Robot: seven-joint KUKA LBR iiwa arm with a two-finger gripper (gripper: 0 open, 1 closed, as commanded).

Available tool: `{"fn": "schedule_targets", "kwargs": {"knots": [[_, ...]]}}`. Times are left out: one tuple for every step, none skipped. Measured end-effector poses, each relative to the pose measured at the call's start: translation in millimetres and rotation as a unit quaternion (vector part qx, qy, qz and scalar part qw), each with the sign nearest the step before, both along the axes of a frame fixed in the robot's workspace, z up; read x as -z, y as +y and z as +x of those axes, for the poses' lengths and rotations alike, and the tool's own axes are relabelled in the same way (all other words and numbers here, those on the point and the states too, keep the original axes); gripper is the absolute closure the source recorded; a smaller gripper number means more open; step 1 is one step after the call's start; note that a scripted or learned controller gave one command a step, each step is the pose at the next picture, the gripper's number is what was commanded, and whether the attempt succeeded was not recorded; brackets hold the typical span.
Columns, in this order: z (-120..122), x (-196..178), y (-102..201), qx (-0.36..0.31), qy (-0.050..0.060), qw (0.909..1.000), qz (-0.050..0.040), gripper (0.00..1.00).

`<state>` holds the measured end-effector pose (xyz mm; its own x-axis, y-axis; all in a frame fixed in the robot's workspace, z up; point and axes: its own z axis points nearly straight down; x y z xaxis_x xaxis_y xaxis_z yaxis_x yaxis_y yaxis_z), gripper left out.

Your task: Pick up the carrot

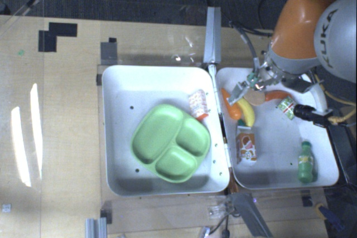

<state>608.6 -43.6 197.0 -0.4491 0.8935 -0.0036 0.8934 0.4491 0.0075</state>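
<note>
The carrot [231,108] is an orange piece lying along the left wall of the right bin [279,175], near its back. A yellow banana [247,114] lies against its right side. My gripper [249,86] hangs just above and to the right of the carrot's back end, over the back-left corner of that bin. Its metal parts partly cover the banana's top end and a tan round thing [256,99]. Nothing visibly lifted sits in the gripper.
The right bin also holds a juice carton [246,146], a green bottle [305,162], a red-and-green can [285,108] and a red-orange piece [274,96]. In the left bin [120,175] lie a green divided plate [170,143] and a small white-and-red packet [198,104].
</note>
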Motion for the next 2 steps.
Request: {"fn": "schedule_targets", "kwargs": {"knots": [[-67,17,-45,-0.091,0.001,0.9958,-0.0007,0.00],[-15,105,-45,-0.116,0.000,0.9933,-0.0010,0.00]]}}
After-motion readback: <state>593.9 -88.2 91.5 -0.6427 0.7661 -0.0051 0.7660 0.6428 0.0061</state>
